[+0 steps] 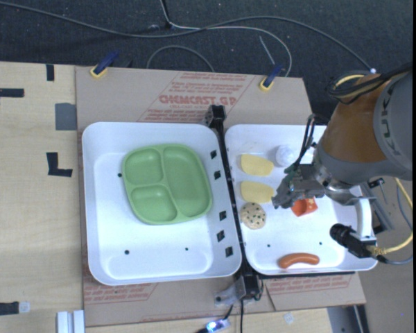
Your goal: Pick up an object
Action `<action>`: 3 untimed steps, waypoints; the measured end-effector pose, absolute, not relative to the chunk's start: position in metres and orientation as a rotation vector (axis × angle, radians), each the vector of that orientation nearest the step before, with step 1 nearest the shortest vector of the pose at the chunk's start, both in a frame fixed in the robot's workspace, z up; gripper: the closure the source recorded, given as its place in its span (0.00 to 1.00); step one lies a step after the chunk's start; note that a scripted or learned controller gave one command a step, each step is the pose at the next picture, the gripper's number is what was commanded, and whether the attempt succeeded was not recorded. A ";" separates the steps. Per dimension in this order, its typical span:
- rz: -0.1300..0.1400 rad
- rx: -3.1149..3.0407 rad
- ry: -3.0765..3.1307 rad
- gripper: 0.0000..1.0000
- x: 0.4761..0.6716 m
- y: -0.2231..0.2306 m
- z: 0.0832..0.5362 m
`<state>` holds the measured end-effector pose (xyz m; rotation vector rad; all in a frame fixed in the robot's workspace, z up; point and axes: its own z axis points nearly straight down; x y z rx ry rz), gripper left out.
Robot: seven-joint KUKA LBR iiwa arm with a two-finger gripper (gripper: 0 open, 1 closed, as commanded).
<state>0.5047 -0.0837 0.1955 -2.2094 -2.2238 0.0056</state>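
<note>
The robot arm's hand (291,194) hovered low over the right bin (263,254), just beside a small red object (304,206); whether it was clenched or released could not be told. Two yellow pieces (256,164) lay near the bin's left wall, with a speckled cookie (253,216) below them and a sausage (298,260) near the front rim. A green divided plate (166,184) sat in the left bin (100,186) on the tabletop (28,207).

The hand (288,194) hangs low over the right bin (263,134), beside a red object (305,207).
</note>
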 end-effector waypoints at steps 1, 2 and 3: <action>0.004 -2.209 -2.226 1.00 0.515 -0.030 0.207; 0.007 -2.208 -2.227 1.00 0.527 0.030 0.201; 0.006 -2.209 -2.227 1.00 0.533 0.083 0.216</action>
